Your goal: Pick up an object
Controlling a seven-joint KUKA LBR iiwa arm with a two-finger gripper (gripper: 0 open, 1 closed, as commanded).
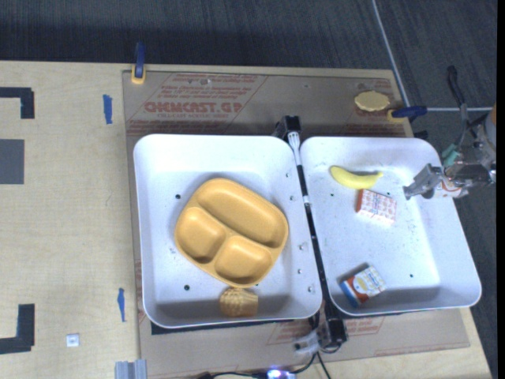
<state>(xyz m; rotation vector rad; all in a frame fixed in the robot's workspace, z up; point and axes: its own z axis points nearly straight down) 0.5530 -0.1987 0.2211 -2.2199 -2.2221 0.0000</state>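
Bright even overhead light, soft shadows, mild glare on white bins (158, 160), slightly soft focus

Wooden bench (63, 212), left of frame: black marks upper left (20, 101) and lower left (22, 326), with a grey square (9, 160) between them. Printed board (205, 93) lies under two white bins, left (142, 212) and right (465, 275), touching at centre. Yellow-blue clamp (139, 61) sits at the board's upper left corner. Tan disc (372, 101) sits upper right, just beside a blue clamp (406, 112). Blue tape (107, 109) stands left of the board.

Divided tray (230, 229) in left bin (150, 164); banana (354, 178), two cartons in right bin (450, 235).
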